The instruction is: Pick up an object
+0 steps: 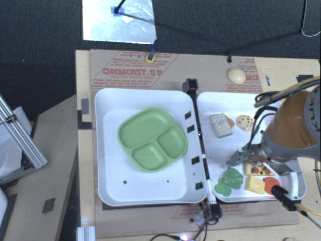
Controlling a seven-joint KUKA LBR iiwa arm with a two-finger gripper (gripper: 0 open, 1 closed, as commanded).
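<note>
Gripper seen low in right bin, grey fingers pointed left, just far of green leafy toy; whether fingers are spread or pressed together cannot be told. Near it: pizza slice toy, yellow cheese wedge, red tomato piece. Speckled cracker and cookie lie farther back. Green divided plate rests in left bin.
</note>
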